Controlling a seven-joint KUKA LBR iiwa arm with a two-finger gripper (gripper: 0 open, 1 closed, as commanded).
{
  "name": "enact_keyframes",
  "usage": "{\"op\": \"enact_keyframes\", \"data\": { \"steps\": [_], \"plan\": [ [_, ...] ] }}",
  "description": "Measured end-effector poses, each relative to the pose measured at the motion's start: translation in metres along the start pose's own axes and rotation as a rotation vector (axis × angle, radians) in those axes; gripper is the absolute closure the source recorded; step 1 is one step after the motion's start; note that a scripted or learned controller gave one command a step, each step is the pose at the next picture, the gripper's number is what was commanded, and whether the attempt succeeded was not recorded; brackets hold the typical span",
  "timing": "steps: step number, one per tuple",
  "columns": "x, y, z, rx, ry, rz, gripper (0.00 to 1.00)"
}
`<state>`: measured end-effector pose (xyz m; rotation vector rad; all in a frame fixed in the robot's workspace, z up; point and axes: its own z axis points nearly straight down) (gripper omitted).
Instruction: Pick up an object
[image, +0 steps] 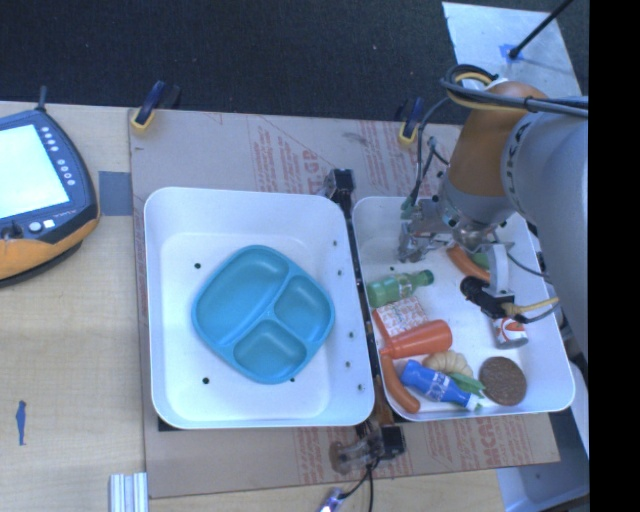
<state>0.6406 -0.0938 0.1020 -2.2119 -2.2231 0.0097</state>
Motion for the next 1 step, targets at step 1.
{"op": "enact_keyframes", "data": {
  "steps": [1],
  "plan": [
    [0.0,-0.0001,0.0001,0.0,0.0,0.0,0.0]
  ]
}}
